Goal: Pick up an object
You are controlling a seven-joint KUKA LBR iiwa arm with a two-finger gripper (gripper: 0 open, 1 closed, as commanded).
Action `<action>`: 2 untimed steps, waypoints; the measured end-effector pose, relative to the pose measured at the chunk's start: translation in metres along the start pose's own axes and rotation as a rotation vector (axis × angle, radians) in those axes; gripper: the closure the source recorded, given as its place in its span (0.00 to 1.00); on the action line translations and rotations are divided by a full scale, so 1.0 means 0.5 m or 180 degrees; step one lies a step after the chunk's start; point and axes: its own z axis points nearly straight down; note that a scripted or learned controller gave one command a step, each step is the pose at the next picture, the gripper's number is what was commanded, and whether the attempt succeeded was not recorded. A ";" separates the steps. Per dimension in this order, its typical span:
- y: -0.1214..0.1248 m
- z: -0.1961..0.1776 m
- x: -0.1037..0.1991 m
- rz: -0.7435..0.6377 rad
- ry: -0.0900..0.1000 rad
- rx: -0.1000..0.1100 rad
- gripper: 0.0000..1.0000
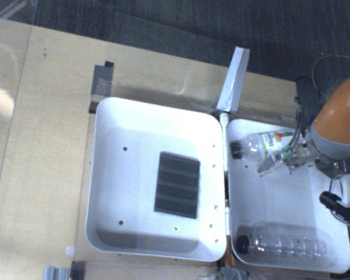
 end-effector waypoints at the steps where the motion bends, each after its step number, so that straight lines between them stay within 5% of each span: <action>1: 0.016 0.001 0.007 0.0465 0.0015 0.0036 0.00; 2: 0.015 -0.024 0.002 0.0472 0.0001 0.0031 1.00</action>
